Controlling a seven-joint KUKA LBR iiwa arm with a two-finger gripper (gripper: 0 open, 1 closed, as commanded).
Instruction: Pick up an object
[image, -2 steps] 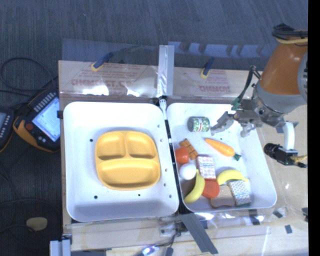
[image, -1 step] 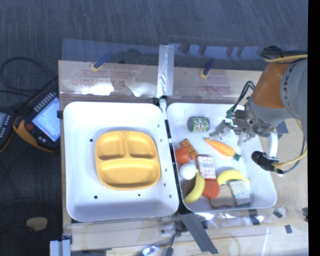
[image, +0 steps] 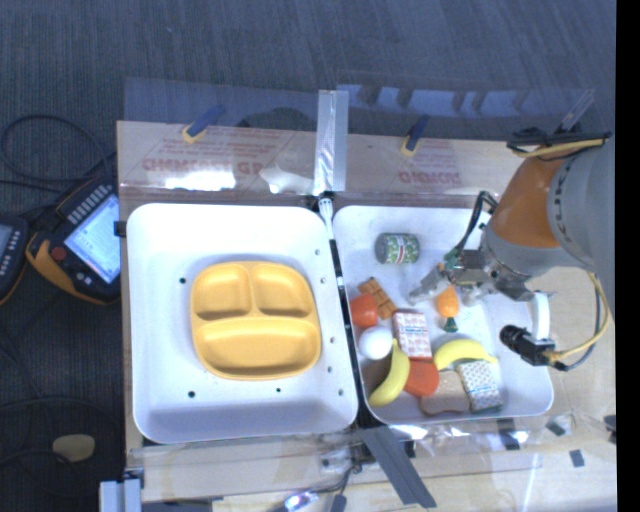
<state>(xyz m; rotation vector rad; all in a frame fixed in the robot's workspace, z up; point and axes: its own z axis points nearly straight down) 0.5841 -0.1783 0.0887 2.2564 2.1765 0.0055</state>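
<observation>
sitting between the fingers (image: 447, 290) of the gripper, a small orange object (image: 448, 301) hangs over the right bin (image: 540, 400), near its middle; the fingers are clamped on it. just beside it lie a small red-and-white carton (image: 412, 334), a banana (image: 463, 351) and a green can (image: 397, 248). a white egg (image: 376, 344), a tomato (image: 364, 312) and a second banana (image: 391, 379) lie toward the divider. a yellow compartment plate (image: 255, 318) rests in the left bin (image: 160, 400) on the tabletop (image: 200, 160)
</observation>
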